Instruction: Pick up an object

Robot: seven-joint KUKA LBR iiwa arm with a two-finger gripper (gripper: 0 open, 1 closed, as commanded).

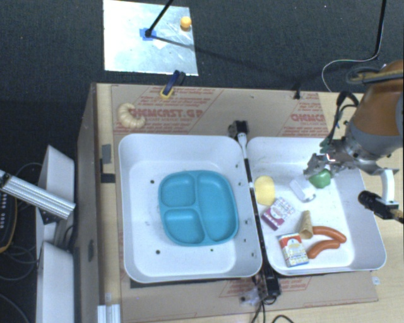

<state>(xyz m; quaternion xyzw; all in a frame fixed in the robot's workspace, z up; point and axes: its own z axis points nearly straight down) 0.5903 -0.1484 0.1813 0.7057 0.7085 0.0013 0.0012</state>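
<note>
You look down on a dark carpeted floor [50,69] that surrounds the bench on the far and left sides. On the far floor you see a pale, shiny sheet [136,44] lying flat, with a thin dark rod [161,17] slanting across it and a small yellow-orange ball [185,23] near its far right corner. The bench top is covered with brown cardboard [189,110] printed with red lettering. At the left you see white panels [55,183] and a ribbed metal bar [38,194] slanting across them, with dark cables [16,243] below. A black cable [381,28] drops at the far right. The light is even and soft.
</note>
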